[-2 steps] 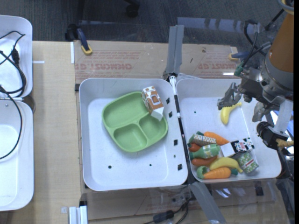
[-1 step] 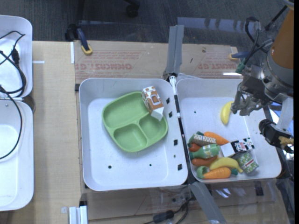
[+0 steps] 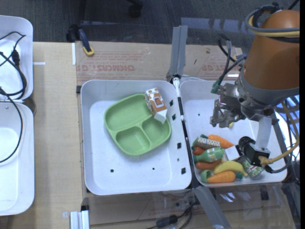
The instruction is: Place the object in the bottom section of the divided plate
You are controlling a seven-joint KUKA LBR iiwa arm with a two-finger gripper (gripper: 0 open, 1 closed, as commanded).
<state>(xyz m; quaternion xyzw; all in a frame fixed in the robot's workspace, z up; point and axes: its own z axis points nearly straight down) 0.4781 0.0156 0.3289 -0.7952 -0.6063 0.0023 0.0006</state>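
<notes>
Two white bins sit side by side on the table (image 3: 52, 128). The left bin (image 3: 95, 175) holds one green divided plate (image 3: 136, 125) with three sections, lying at a slant near the bin's middle. One small carton (image 3: 156, 101), white with orange and brown print, rests on the plate's upper right edge, tipped over the rim toward the wall between the bins; its lower corner hangs above the right-hand section of the plate. The plate's other two sections show bare green.

The right bin (image 3: 200, 104) holds a heap of toy food crowded into its lower part: two orange carrots, one (image 3: 220, 140) at the top of the heap and one (image 3: 221, 177) at the bottom, one yellow banana (image 3: 229, 166), and a green patterned piece (image 3: 209, 153) between them, with a reddish bit tucked under it. How many more small pieces lie in the heap I cannot tell.

The arm (image 3: 274, 51), grey with a broad orange band, leans in over the right bin. Its hand (image 3: 223, 116) hangs above the bin's open upper part, just above the heap and well apart from the carton. The hand is a dark tangle from here, and whether it is apart or together I cannot tell.
</notes>
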